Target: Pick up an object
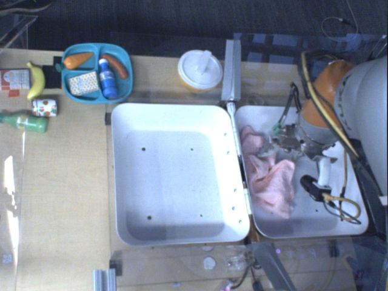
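A crumpled pink cloth [271, 179] lies in the left half of the right bin [309, 226], stretching from near the bin's back wall to its middle. My gripper [277, 143] hangs low over the upper part of the cloth, reaching in from the right, and its metal tip sits right at the fabric. Whether it touches the cloth is not visible. The grey arm with its orange band [330, 83] covers the bin's back right corner.
The left bin [176, 174] stands beside the right one, across a thin divider. Behind the bins are a white lidded cup [200, 70] and a blue tray [97, 73] of toy food. A banana [36, 80], a can [44, 107] and a green bottle [24, 122] lie far left.
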